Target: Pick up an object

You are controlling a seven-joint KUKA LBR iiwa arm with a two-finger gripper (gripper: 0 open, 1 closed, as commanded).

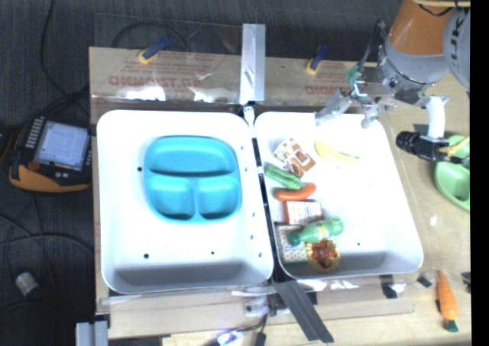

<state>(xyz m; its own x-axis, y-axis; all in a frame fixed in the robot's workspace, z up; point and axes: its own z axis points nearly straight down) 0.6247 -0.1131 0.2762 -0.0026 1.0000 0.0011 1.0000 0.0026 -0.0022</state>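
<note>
**Gripper above upper rim of right bin, nothing in hand**

We log the gripper (353,106) at the upper right of the frame, hanging over the top edge of the right bin (397,199). Its two fingers stand apart, spread wide, and nothing sits between them. The arm (424,24) enters from the upper right corner.

Candidate objects lie in a loose column down the left half of the right bin: a small printed packet (294,155) at the top, a green pepper-like piece (283,176) just below it, an orange-red sausage shape (295,193), a boxed item (299,211), a green bottle-like toy (321,229) and a red-yellow toy (324,254) near the lower wall. A pale yellow banana-like piece (335,153) lies apart, nearest the gripper. The left bin (122,245) holds a blue divided tray (191,176).

We judge the banana piece the easiest target: isolated, probably light moulded plastic, stiff, somewhat slick and curved. Take hold across its narrow middle, fingers straddling the short axis, so it does not squirt out endwise. The stacked items look crowded; fingers would likely nudge neighbours.
</note>
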